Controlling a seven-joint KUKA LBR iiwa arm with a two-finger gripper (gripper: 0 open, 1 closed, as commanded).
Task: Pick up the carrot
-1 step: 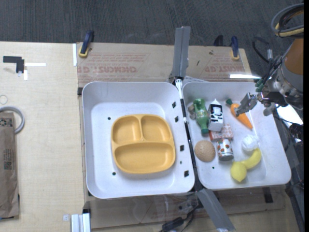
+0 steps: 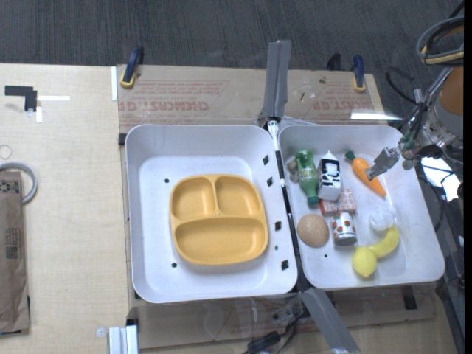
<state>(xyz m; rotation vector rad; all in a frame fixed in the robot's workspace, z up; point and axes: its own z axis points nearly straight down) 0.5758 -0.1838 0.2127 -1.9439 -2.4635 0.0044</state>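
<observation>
1. The carrot (image 2: 366,175) lies slanted in the right bin (image 2: 424,268), near its far right corner, green top pointing away from the camera.
2. The claw (image 2: 383,161) hangs just over the carrot's right side; whether its fingers are apart or together I cannot tell.
3. Left of the carrot stand a small milk carton (image 2: 330,175) and a green bottle (image 2: 306,174).
4. Nearer the camera lie a banana (image 2: 386,243) and a lemon (image 2: 364,262).
5. The left bin (image 2: 140,220) holds a yellow divided plate (image 2: 218,219).
</observation>
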